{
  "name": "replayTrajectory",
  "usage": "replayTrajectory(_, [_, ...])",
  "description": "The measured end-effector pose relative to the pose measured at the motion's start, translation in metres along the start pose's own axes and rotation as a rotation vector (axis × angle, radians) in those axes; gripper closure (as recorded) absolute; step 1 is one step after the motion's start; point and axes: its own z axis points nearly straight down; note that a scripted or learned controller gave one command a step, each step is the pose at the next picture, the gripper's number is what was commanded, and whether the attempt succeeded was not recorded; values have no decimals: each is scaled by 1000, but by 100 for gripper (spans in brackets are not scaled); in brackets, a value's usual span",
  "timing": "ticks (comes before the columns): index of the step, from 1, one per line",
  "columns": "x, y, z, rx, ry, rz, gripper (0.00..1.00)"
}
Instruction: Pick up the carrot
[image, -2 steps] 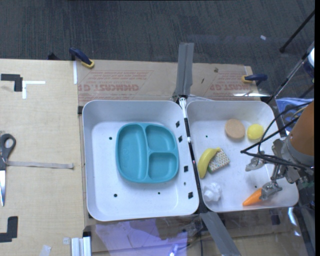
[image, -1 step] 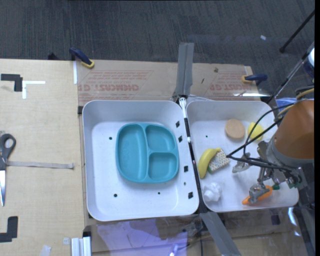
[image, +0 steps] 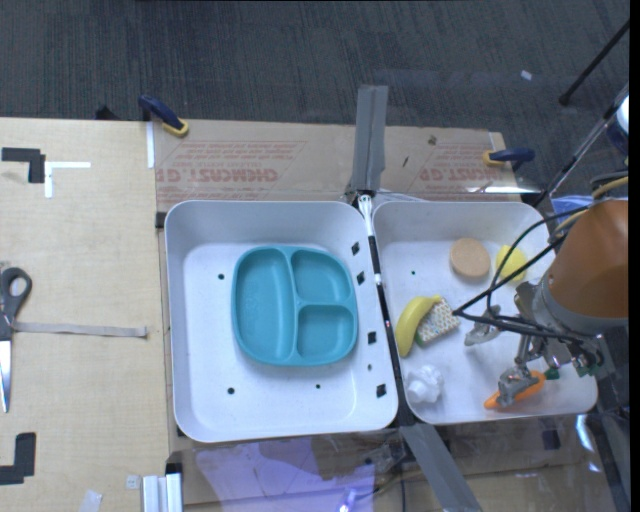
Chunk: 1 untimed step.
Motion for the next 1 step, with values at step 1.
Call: replayTrajectory(1, [-4,0,-10,3,-9,-2,100])
